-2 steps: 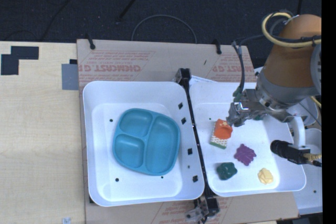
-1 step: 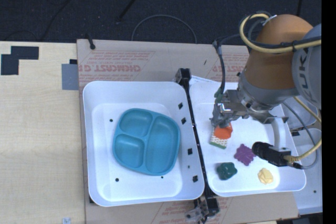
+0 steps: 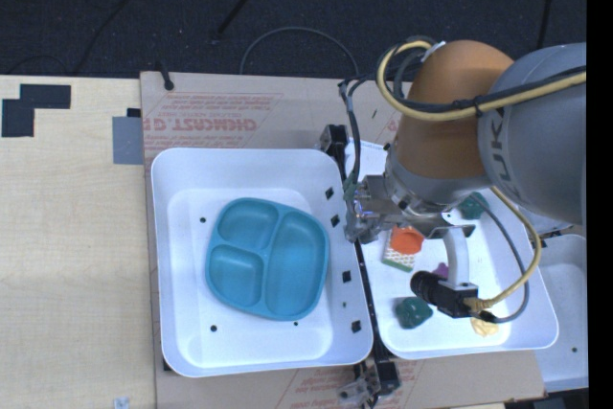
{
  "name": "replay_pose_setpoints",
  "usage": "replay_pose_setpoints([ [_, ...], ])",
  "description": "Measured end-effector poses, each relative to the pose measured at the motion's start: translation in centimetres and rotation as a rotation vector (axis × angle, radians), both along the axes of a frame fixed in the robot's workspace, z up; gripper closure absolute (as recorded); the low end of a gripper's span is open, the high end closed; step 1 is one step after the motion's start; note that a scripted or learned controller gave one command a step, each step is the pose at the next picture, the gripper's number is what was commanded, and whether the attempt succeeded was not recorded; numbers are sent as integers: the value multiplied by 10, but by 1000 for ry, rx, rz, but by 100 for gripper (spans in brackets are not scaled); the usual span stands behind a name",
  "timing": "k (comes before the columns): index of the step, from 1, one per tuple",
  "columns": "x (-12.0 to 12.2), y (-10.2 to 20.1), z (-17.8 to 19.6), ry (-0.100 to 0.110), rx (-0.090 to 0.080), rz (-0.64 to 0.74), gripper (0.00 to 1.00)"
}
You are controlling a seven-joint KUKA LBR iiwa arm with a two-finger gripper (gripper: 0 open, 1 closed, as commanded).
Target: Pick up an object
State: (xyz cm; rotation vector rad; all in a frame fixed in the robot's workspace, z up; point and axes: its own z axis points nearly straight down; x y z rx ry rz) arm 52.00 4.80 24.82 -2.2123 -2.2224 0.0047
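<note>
The grey arm with its orange band (image 3: pixel 458 101) hangs over the right bin (image 3: pixel 522 340). Its gripper (image 3: pixel 367 223) is low at the bin's left wall and largely hidden by the wrist. Just to its right lie an orange piece (image 3: pixel 408 240) and a white and green card (image 3: pixel 397 257). Nearer the front are a dark teal lump (image 3: pixel 414 311), a small purple piece (image 3: pixel 441 270) and a yellow piece (image 3: pixel 486 327). Another teal object (image 3: pixel 472 204) peeks out beside the arm. I see nothing held by the gripper.
The left bin (image 3: pixel 182 177) holds a blue divided plate (image 3: pixel 268 256). A black cylindrical part (image 3: pixel 442 294) with cables hangs from the arm over the right bin's front. The divider between the bins (image 3: pixel 350 273) carries black clips.
</note>
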Motion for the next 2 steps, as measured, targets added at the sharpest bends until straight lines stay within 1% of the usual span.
replay_pose_setpoints([
  [1, -10, 53, -5, -1, -1, -1, 100],
  [2, -10, 51, -5, -1, -2, -3, 0],
])
